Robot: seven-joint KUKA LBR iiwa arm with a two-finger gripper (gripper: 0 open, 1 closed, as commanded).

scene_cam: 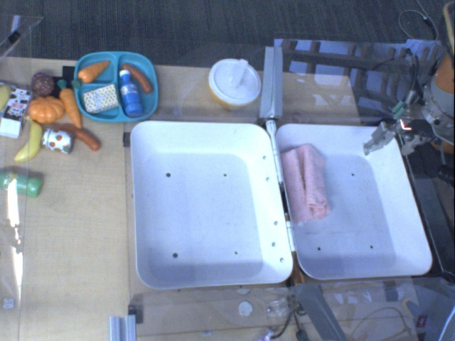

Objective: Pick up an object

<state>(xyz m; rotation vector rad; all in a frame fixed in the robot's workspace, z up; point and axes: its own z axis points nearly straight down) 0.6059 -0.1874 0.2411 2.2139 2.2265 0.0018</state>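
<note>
Rolled pink cloth (306, 182) lies in the right bin (370, 254), hard against that bin's left wall, just beside the divider between the two bins. Long axis runs roughly top to bottom of the view, leaning slightly: the far end sits a little left, the near end a little right. A lengthwise fold line shows down its middle. It rests flat on the bin floor, apart from the arm.

Gripper (387, 135) hangs at the right bin's upper right corner, over or near the rim, well apart from the cloth. One grey finger (375, 142) points down-left toward the bin. Nothing visible between the fingers; open or closed, cannot tell at this angle.

Left bin (202, 261) sits beside the right one, floor bare white.

Bench left of the bins: blue divided plate (146, 68) holding toy food and a blue bottle (131, 93). Loose toy pieces near it, including a banana (30, 142), a small pumpkin (45, 109), a green item (25, 184). White lidded cup (234, 82) behind the bins.
</note>
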